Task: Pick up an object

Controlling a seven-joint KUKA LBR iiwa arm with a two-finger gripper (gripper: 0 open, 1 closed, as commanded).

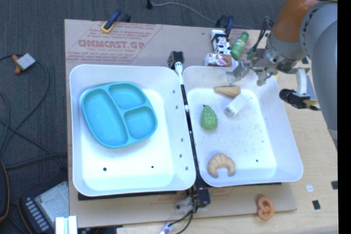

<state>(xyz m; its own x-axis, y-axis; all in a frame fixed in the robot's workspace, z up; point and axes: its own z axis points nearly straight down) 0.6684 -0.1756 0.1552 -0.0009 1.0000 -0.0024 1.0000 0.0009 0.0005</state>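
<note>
My gripper (250,74) hangs over the far edge of the right bin (274,134), open with nothing between its fingers. Just below and left of it lies a tan bread stick (227,90). A small white cylinder (234,107) rests a little nearer. A green bumpy fruit (208,118) lies by the bin's left wall, and a croissant (221,165) sits near the front.
The left bin (88,172) holds a blue divided plate (119,114). Behind the right bin, on the cardboard, stand a green bottle (238,46) and a small printed packet (220,55). An orange ring (265,207) lies in front of the bins.
</note>
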